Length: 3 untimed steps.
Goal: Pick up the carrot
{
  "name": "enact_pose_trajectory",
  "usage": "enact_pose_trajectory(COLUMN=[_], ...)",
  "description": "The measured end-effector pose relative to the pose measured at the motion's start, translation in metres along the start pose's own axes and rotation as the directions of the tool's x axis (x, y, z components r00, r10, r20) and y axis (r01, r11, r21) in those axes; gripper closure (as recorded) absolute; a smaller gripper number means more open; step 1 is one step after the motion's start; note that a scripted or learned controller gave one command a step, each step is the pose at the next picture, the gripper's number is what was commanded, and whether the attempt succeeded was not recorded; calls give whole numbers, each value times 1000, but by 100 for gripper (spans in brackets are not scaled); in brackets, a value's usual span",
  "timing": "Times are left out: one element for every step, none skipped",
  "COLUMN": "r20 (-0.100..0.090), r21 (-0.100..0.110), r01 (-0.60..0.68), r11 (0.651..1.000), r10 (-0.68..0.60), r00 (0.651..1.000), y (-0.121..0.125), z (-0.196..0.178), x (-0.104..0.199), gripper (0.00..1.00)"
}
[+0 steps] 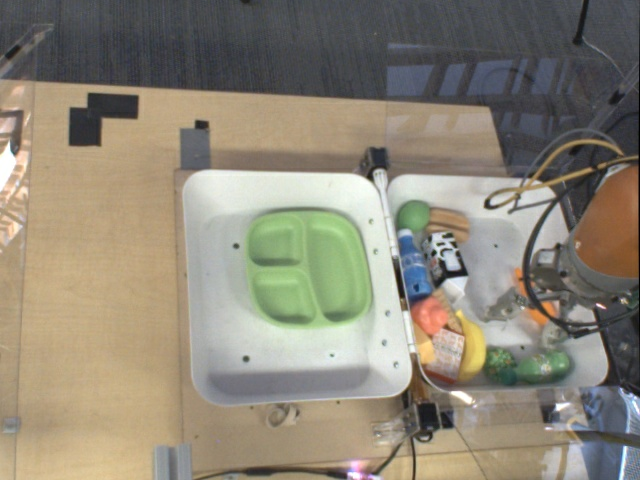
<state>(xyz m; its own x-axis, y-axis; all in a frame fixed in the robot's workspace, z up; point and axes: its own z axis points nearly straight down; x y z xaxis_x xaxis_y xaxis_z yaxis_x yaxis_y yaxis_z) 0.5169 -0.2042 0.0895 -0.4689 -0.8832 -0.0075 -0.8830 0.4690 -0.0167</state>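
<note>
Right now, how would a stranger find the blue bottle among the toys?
Look in the right-hand white plastic bin, along its left wall beside the other bin. The upright-lying blue plastic bottle with a white cap sits just below a round green ball; it is the only blue thing there.

I see two smooth white plastic bins (pixel 205 298) on a matt, wood-look desk (pixel 100 268) — the green divided tray (pixel 305 268) looks like matt plastic, the banana (pixel 472 348) glossy, the floor (pixel 300 28) a rough grey carpet.

Green tray (pixel 305 268) in left bin (pixel 215 298), toys – tool (pixel 525 303) – in right bin (pixel 500 230)
</note>
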Motion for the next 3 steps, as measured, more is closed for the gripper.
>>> enact_pose_trajectory(r20=[5, 5, 0], r21=[12, 10, 2], r01=[2, 2, 196], r11=[1000, 1000, 981], r10=[-2, -2, -196], r00=[1000, 1000, 981], y=[-4, -4, 20], z=[-14, -13, -1], x=[-4, -4, 11], gripper=[100, 0, 0])
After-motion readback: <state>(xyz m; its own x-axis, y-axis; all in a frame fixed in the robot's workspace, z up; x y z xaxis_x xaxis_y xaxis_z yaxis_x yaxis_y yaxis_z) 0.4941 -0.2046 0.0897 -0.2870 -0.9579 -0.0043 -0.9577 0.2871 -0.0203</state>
